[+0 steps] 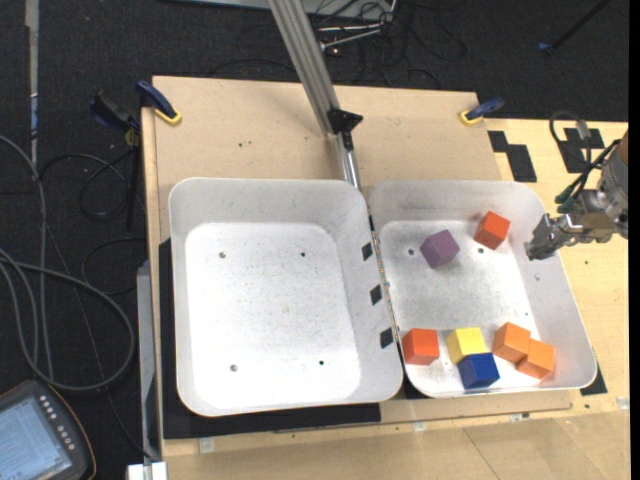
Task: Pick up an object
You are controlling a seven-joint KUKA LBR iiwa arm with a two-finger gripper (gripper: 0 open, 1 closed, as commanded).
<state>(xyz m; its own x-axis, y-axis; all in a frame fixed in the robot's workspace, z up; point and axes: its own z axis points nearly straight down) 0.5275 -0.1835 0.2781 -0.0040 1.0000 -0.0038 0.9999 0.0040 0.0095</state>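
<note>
The right bin [560, 298] holds several small blocks. A purple cube [439, 248] and an orange cube [492, 229] lie near its far side. Along its near edge sit an orange cube [421, 345], a yellow cube [465, 343], a blue cube [478, 369] and two orange blocks [525, 349] pressed together. My gripper [547, 241] hangs at the bin's right rim, just right of the far orange cube, with nothing seen in it.
The left bin [190, 268] lies beside the right one on the wooden bench. A slanted metal pole [305, 53] comes down to the gap between the bins at the far side. Clamps sit at the bench's far corners.
</note>
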